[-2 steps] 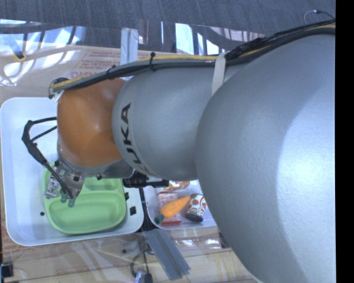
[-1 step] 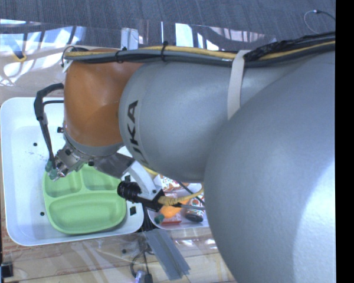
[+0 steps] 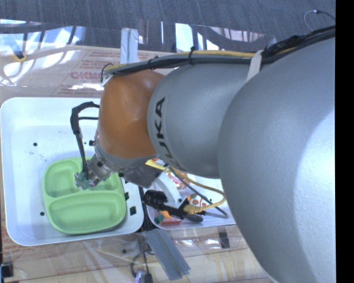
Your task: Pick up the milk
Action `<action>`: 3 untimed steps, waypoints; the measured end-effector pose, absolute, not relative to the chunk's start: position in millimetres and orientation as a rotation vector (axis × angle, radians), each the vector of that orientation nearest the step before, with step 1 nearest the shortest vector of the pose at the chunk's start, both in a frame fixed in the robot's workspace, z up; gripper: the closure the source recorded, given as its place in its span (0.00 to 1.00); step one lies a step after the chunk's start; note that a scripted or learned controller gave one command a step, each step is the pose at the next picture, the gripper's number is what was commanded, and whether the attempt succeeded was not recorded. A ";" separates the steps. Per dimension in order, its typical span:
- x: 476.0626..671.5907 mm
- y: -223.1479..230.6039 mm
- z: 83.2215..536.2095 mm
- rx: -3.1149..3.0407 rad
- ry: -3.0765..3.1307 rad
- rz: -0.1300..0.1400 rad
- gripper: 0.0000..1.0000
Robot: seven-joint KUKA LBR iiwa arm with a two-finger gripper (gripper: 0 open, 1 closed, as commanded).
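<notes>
The gripper (image 3: 82, 180) hangs low over the pale green divided plastic tray (image 3: 82, 202) in the left shallow white bin (image 3: 17, 152), apparently probing for a grasp; its state I cannot tell. The milk's whereabouts I cannot make out; the bulky grey arm (image 3: 236, 128) covers most of the right bin.

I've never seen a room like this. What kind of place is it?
Probably a robot lab: a big grey arm with cables reaches over white bins on a bench, one holding a green plastic tray, with carpet behind.
</notes>
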State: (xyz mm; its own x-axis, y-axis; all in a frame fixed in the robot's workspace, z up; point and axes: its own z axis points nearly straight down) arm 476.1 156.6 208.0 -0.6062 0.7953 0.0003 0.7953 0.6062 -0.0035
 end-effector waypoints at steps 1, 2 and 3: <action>480.4 208.4 98.7 -1.339 -2.853 -0.015 1.00; 476.5 204.2 232.9 -0.863 -3.023 -0.001 1.00; 476.4 152.1 195.3 -0.940 -2.996 0.003 1.00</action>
